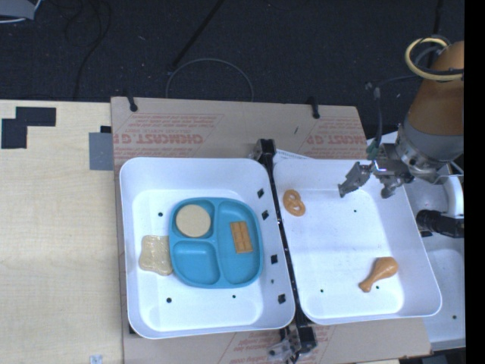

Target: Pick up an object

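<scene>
My pincer (373, 179) hangs over the far right corner of the right bin (424, 309), its two fingers spread apart with nothing between them, so I judge I am at the approach step, before any grasp. Nearest to it lies a small pretzel (294, 202) close to the bin's left wall, and further toward me a toy drumstick (378, 273) rests on the bin floor, well apart from the pincer. Either could serve; the next move, as I see it, calls for swinging over one of them, lining the fingers across its narrow part and dropping down. In the left bin (140, 317) a blue tray (204, 268) carries a round cracker (192, 221) and a brown bar (241, 237), with a pale slice (155, 255) just beside the tray. The cardboard sheet (227, 127) under the bins bears red print, upside down from here; I cannot read it with confidence.
</scene>
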Robot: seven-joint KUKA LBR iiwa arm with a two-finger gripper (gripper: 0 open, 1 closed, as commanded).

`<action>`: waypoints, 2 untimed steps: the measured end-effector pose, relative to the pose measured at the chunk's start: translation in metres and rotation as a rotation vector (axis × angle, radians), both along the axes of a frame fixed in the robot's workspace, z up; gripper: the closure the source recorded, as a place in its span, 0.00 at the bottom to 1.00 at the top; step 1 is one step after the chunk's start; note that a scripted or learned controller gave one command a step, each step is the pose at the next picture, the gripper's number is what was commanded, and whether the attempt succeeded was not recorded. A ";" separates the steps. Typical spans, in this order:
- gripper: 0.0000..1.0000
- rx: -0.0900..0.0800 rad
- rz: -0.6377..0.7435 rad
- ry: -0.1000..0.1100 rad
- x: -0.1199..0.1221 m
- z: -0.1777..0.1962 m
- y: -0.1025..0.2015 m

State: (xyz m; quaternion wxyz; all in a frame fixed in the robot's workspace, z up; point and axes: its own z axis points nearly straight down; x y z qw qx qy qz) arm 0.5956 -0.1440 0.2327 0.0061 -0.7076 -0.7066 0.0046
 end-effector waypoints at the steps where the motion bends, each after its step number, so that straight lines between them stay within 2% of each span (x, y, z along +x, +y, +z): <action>1: 0.00 -0.002 0.002 -0.014 0.002 0.008 0.000; 2: 0.00 -0.001 0.001 -0.007 0.009 -0.047 -0.006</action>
